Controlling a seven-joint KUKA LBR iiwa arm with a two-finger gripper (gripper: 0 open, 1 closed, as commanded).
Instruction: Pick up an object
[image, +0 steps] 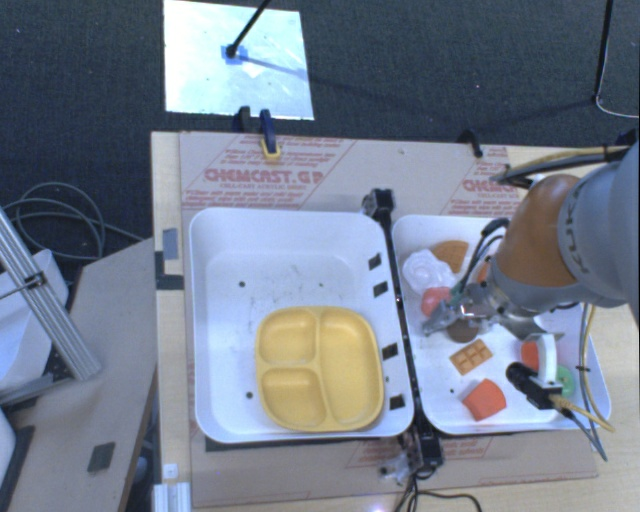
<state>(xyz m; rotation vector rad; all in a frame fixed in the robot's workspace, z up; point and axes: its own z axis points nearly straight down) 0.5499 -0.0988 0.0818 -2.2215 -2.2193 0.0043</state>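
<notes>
My gripper (446, 318) hangs low over the left-middle of the right bin (420, 395), coming down from the grey arm with its orange band. Its tip is just below a small red item (436, 299) and seems to touch it. A white crumpled piece (424, 268) and an orange piece (452, 252) lie further back. An orange waffle-like square (471, 355) is just in front of the gripper, and an orange-red block (485, 398) sits near the front wall. A small brown shape (463, 331) shows beside the gripper tip, partly hidden.
The left bin (220, 250) holds a yellow divided plate (320, 367) at its front right. A red-and-white item (536, 352) and a green piece (566, 380) lie at the right bin's right side, under the arm. A black divider (392, 300) runs between the bins.
</notes>
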